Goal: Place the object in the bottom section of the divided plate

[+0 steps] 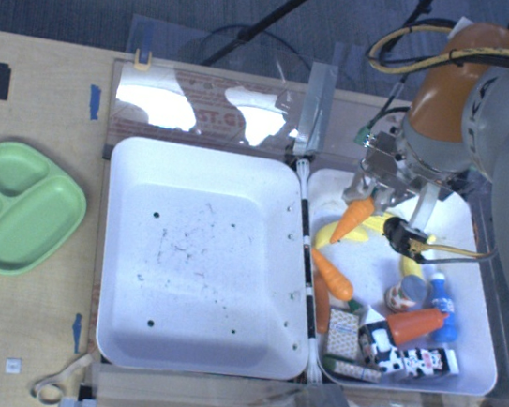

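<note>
The carrot [355,219] hangs tilted over the right bin [475,373], its upper end pinched in the tool [370,197]. The green plate [13,205] lies well apart on the counter [47,72], left of the left bin [199,256].

A pale green divided plate [13,206] is seen; two bins [212,168] are white; carrots [355,219] are orange, a banana [372,229] yellow.
</note>
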Available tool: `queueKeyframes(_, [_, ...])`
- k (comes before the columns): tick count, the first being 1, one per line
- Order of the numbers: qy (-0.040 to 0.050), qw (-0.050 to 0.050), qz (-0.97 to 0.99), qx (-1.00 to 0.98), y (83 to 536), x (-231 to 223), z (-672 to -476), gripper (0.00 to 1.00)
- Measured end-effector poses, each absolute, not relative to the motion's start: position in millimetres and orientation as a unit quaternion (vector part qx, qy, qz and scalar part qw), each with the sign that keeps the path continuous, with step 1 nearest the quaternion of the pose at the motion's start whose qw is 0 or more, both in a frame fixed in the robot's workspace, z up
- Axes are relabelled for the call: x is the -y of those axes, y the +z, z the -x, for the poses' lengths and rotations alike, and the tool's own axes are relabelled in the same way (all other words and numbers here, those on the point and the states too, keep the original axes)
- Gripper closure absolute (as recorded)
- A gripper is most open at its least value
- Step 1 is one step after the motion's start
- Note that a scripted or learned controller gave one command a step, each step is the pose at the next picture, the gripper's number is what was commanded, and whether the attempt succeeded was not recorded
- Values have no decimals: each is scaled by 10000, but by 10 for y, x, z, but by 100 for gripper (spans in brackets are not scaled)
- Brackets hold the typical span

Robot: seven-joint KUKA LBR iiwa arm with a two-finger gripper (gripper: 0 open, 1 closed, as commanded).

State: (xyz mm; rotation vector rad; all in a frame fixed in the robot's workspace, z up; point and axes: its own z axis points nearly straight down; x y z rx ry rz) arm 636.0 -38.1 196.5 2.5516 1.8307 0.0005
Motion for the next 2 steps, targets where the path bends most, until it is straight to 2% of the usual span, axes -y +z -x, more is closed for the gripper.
queueKeyframes(1, [-14, -15, -8902, -4556, 1840, -454, -6102, 100])
queueKeyframes(2, [-4, -5, -9077, -4196, 1942, -1161, -5985, 100])
